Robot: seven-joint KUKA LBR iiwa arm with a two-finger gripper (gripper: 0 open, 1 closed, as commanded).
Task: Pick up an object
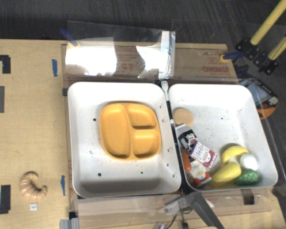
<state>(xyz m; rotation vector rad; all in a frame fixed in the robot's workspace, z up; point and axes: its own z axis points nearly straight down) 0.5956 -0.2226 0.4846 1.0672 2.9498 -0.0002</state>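
The right bin (pixel 214 97) holds several small objects along its left and front sides. A tan round disc (pixel 183 116) lies near its left wall. Below it sit a black-and-white packet (pixel 187 140), a pink-and-white packet (pixel 203 154) and a red-and-white packet (pixel 198 172). Two yellow banana-like pieces (pixel 232 152) (pixel 226 173) lie at the front right, with a white ball (pixel 249 161) and a green piece (pixel 248 177) beside them. The left bin (pixel 81 128) carries a yellow divided tray (pixel 130 130).
A tan croissant-shaped toy (pixel 33 185) lies on the bench at the lower left, outside the bins. A clear plastic sheet (pixel 119 56) stands behind the bins. Yellow-handled tools (pixel 269 25) lie on the floor at the upper right.
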